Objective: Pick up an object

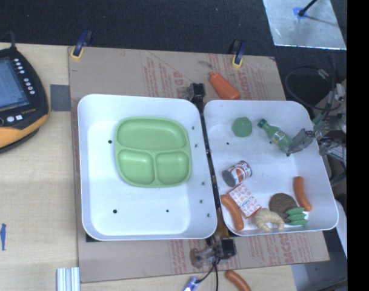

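Observation:
The right white bin point(317, 162) holds several small items. A green bottle point(275, 133) lies near its far right, with a round green piece point(242, 127) to its left. In the middle lies a small can point(237, 173), and below it a red-and-white packet point(243, 199). Along the near wall are a sausage point(231, 213), a croissant point(268, 219), a brown cookie point(283, 202) and a green pod point(297, 216). Another sausage point(302, 193) lies by the right wall. My gripper point(300, 141) reaches in low from the right edge, just right of the green bottle, with nothing seen in it.
The left bin point(93, 180) holds a green divided plate point(153, 151). An orange carrot point(223, 86) lies on the cardboard behind the right bin, and a sausage point(239, 279) in front of it. A teach pendant point(11, 99) sits at the far left.

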`<state>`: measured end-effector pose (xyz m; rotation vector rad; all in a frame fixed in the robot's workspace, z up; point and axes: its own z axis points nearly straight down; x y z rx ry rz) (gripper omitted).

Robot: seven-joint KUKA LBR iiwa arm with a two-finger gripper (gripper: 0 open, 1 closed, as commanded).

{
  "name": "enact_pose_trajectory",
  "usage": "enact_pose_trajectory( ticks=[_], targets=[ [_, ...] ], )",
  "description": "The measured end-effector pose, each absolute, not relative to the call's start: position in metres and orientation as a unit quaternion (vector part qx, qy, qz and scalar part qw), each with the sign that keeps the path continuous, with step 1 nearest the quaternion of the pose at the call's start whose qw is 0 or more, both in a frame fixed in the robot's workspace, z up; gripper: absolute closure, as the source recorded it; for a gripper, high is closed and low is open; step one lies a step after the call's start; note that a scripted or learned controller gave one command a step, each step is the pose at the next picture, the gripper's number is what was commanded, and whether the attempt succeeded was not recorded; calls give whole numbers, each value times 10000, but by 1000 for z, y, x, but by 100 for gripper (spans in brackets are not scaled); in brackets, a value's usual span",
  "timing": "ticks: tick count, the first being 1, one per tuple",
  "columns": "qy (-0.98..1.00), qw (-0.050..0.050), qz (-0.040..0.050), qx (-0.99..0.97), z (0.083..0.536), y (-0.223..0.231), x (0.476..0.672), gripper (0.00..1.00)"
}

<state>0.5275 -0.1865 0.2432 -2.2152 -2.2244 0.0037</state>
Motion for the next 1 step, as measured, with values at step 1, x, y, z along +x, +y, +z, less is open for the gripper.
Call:
enact_pose_trajectory(
  ticks=[1],
  targets=[
    [-7094, 13, 19, -7048, 91, -146, 571, 0]
  ],
)
